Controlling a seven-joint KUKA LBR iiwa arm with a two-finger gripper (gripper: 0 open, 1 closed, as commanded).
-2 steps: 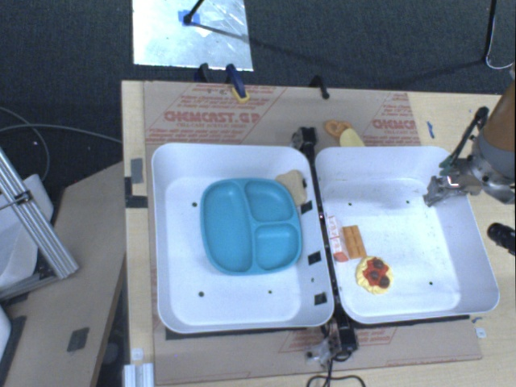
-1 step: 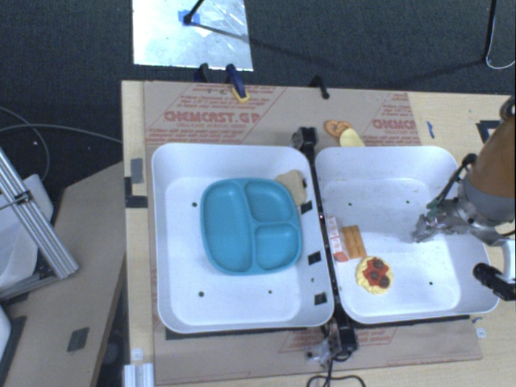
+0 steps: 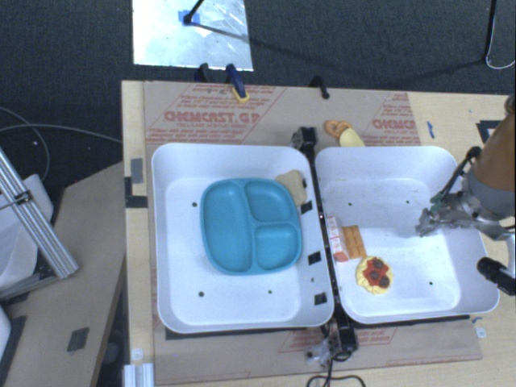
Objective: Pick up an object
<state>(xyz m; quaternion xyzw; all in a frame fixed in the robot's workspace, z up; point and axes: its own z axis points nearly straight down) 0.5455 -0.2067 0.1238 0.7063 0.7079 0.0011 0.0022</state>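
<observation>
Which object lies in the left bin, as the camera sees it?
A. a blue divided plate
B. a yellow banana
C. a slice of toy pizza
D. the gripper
A: the blue divided plate lies flat in the left bin, while the toy pizza slice and the gripper are over the right bin.

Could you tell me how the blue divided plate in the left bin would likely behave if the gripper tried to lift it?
The blue divided plate looks like rigid molded plastic, so probably stiff and light. Lying flat, it offers only a low rim, so fingers may slip off. It seems too wide to grasp except at an edge.
</observation>
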